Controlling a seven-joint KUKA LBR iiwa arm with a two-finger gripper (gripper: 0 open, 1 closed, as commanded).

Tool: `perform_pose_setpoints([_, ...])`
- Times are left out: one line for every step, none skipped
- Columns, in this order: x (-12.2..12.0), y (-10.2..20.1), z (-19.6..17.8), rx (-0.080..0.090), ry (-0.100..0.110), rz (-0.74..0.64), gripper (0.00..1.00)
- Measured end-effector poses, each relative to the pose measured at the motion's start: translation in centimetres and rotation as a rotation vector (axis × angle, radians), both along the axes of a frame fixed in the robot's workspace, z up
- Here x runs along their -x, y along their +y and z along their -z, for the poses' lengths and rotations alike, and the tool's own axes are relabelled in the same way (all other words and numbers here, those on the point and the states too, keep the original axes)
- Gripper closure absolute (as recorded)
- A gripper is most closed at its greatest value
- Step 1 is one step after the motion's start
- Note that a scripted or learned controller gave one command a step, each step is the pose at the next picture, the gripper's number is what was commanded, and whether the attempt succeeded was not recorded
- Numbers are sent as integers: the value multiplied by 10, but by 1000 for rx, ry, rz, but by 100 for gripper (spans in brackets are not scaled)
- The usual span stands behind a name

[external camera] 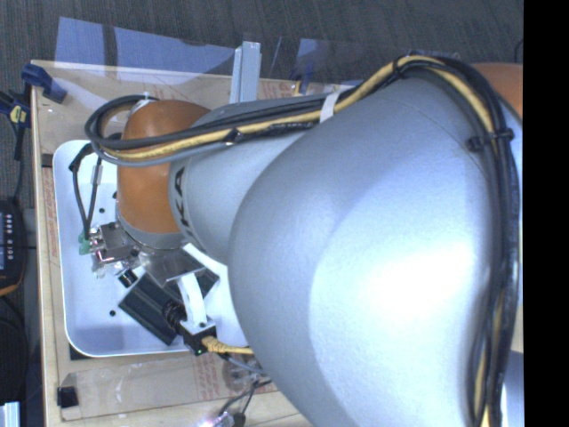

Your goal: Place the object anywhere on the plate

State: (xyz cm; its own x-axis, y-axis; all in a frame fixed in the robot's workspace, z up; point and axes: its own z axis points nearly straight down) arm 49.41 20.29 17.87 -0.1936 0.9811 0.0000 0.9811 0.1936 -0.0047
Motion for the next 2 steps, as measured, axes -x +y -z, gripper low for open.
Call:
perform_pose_setpoints([-32,-40,-27,-1,-1,-188,100])
perform_pose_setpoints([-15,-135,-126,-2,-4,-110,100])
